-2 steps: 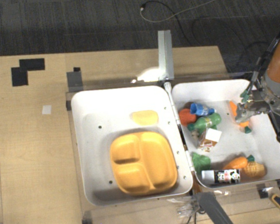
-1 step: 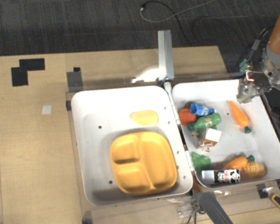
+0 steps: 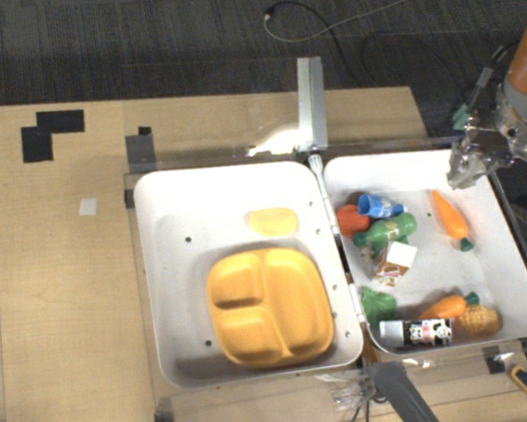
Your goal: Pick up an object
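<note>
Arm at right bin's far corner, nothing picked yet.
Camera view: claw point(image 3: 466, 167) over right bin point(image 3: 521, 253) rim, open or closed I can't tell; nearest carrot point(image 3: 451, 217) lies just below. Risk: carrot sits by the wall, descent could clip the rim.

Arm: we are reaching in from the right, our orange band and grey wrist showing beside the right bin point(image 3: 521, 253). Gripper point(image 3: 465, 173): we are hanging it over that bin's upper right corner, pointing down and leftward toward the rim. Fingers: too small and blurred for us to be judging their spread.
</note>
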Robot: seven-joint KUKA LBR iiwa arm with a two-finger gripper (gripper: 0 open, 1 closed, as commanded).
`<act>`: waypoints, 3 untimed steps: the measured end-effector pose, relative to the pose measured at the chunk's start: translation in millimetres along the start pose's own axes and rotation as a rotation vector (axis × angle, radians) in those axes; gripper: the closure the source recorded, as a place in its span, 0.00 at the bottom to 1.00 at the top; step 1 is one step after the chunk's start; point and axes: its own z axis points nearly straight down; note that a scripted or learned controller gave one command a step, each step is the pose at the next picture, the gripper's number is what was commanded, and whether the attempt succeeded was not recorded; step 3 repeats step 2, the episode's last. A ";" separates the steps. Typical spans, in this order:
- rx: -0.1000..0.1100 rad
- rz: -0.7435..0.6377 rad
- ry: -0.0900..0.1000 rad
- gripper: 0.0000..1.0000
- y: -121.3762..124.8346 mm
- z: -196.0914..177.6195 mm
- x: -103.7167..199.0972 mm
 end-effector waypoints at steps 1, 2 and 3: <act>0.003 -0.029 0.000 1.00 -20.1 -83.2 -24.1; 0.005 -0.171 0.000 1.00 -9.4 -35.6 -71.3; 0.005 -0.171 0.000 1.00 -9.4 -35.6 -71.3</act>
